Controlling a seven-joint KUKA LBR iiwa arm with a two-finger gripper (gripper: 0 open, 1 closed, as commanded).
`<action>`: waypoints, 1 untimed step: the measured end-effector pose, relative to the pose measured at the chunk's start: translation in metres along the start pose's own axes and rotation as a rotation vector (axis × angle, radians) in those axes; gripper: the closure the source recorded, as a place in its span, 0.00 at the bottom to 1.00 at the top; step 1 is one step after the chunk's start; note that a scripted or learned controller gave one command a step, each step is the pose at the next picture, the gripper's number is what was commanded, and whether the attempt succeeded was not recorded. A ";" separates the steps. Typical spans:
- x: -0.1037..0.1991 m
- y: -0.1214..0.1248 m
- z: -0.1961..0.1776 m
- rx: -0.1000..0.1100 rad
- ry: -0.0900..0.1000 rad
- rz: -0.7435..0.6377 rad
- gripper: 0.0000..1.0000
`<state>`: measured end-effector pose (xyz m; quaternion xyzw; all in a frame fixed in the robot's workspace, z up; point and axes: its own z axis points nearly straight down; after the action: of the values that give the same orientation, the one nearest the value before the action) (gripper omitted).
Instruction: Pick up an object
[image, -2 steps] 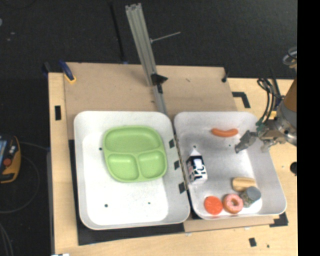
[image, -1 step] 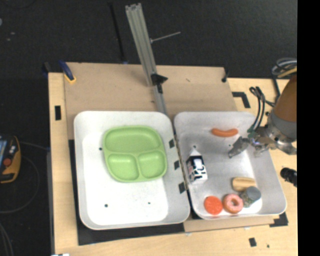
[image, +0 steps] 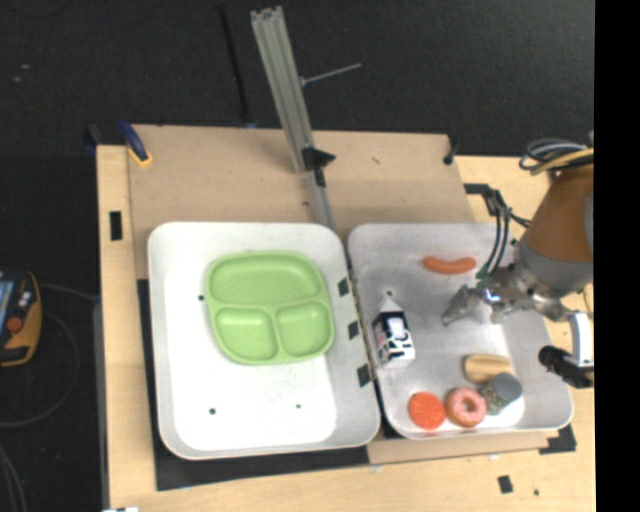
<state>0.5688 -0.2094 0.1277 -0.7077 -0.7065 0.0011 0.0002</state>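
My gripper (image: 482, 305) hangs over the middle of the right bin (image: 400, 245), open, with nothing between its fingers. An orange sausage (image: 449, 264) lies just behind it. A small black-and-white carton (image: 393, 335) stands to its left, near the bin's left wall. In front of the gripper lie a tan bread piece (image: 485, 366), a grey lump (image: 503, 389), a pink donut (image: 466, 406) and an orange round fruit (image: 427, 411).
The left bin (image: 180, 400) holds a green divided plate (image: 270, 306). A grey metal post (image: 288, 100) rises behind the bins. The arm's orange band (image: 562, 215) is at the right edge, with cables beside it.
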 end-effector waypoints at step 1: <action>-0.002 0.001 -0.015 -0.007 -0.002 0.002 1.00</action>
<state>0.5701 -0.2109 0.1425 -0.7085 -0.7057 -0.0006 -0.0030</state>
